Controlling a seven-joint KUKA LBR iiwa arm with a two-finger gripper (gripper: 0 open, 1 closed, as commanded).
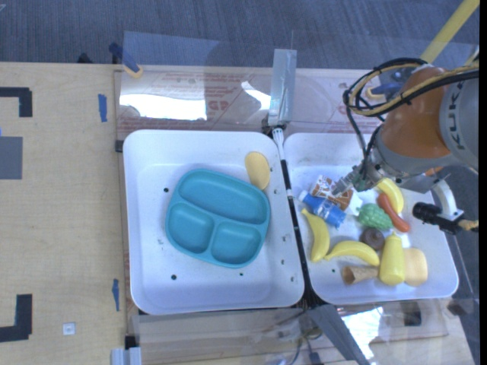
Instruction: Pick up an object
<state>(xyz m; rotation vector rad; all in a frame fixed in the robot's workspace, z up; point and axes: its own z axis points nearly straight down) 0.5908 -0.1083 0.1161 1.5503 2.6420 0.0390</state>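
Observation:
The right bin [445, 284] holds a pile of toy food. A colourful snack packet [332, 189] and a blue packet [324, 211] lie near its left side. Two bananas [351, 249] curve below them. A green broccoli [374, 217], a carrot [391, 207], a brown piece [373, 238], a cone [358, 273] and a yellow block [393, 262] sit to the right. My gripper [358, 179] hangs low over the pile, just right of the snack packet, under the orange wrist band [411, 131].
The left bin [141, 204] bears a blue divided plate [218, 217] and a yellow oval fruit [258, 169] at its upper right. A metal post [282, 90] stands behind the wall between the bins. Black cables [380, 78] loop over the wrist.

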